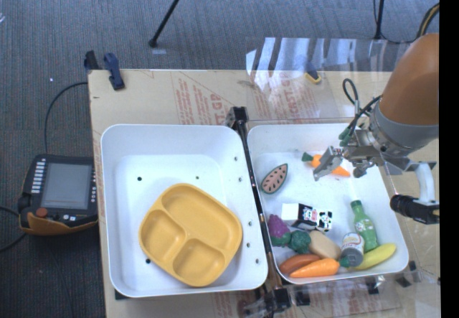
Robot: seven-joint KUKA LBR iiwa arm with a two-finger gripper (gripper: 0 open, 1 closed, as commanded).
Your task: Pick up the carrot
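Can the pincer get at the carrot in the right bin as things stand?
Probably yes. The pincer is already over the carrot near the right bin's far wall, with nothing lying on top of it. The watermelon slice lies apart, so the way looks free.

cam: fixed overhead | slanted down | both bins [115,166] framed

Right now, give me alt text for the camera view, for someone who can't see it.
The gripper hovers over a carrot at the back of the right bin, which holds toy food including another carrot in front. The left bin holds a yellow divided plate.
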